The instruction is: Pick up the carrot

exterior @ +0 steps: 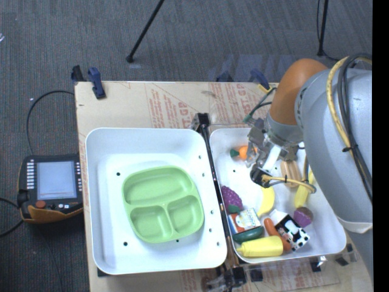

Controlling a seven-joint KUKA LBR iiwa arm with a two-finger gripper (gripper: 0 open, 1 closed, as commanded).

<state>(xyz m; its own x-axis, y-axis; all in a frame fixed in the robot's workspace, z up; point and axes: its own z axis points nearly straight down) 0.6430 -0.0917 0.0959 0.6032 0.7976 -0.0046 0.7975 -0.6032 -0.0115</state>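
Nearest is the left bin [100,224] with a green divided plate [162,204] in it. The right bin [333,236] holds toy food, the carrot [242,152] at its far left. Jaws [260,166] hover just right of it, can't tell if they're open.

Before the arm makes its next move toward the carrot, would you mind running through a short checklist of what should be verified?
1. Carrot located: ok, a small orange piece with a green end lies near the top left of the right bin.
2. Gripper near the carrot: ok, it hangs just to the carrot's right.
3. Carrot between the fingers: not ok, it lies beside the gripper, not in it.
4. Finger opening: cannot tell, the wrist hides it.
5. Clutter around the carrot: ok, the purple grapes and banana lie further down the bin.
6. Green plate out of the way: ok, it sits in the left bin.
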